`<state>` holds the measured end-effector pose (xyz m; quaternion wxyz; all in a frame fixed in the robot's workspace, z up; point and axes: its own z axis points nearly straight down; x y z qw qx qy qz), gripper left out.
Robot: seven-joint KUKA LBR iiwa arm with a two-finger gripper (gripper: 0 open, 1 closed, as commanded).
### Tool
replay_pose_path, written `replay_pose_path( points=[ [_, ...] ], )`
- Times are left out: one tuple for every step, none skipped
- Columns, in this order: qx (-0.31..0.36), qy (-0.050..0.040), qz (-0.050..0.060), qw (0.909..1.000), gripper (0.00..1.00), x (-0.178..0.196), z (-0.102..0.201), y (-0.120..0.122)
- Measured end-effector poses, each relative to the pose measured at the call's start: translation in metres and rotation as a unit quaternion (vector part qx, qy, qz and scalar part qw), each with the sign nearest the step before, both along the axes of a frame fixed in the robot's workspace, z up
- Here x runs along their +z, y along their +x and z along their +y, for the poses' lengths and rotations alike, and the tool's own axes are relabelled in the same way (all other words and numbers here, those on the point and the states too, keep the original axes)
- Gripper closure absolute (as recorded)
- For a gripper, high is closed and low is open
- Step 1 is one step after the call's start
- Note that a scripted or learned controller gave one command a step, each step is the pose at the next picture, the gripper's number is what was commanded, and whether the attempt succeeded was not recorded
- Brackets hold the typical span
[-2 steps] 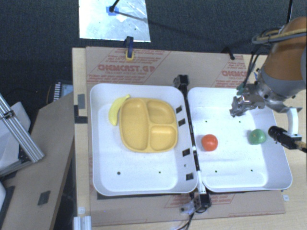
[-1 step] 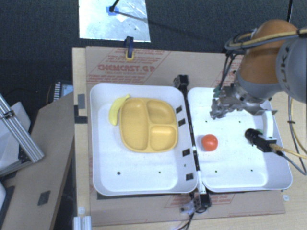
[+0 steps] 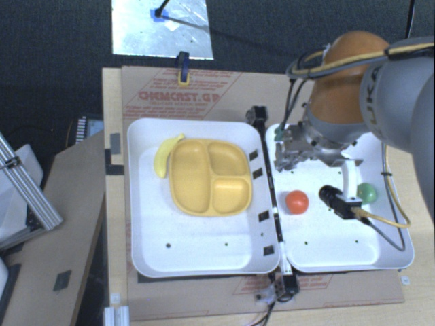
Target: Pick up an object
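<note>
We see two white bins side by side. The left bin (image 3: 146, 250) holds a yellow divided plate (image 3: 208, 176) with a banana (image 3: 164, 156) at its far-left edge. Over the right bin (image 3: 326, 250) hangs the grey arm (image 3: 401, 94), its gripper (image 3: 285, 158) low near the bin's far-left corner; whether it is clenched we cannot tell. A small red ball (image 3: 296, 202) lies just nearer than the gripper, slightly right. A green ball (image 3: 368, 193) sits farther right.

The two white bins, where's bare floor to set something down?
Left white bin: the front strip below the yellow divided plate. Right white bin: the front floor below the red ball. Crowded around the gripper and green ball.
</note>
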<state>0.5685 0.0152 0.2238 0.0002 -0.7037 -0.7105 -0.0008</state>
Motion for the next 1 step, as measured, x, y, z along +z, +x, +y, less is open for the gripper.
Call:
replay_pose_path(
  points=[
    [0.0, 0.0, 0.0, 1.0, 1.0, 0.0007, 0.0615, -0.0099]
  ],
)
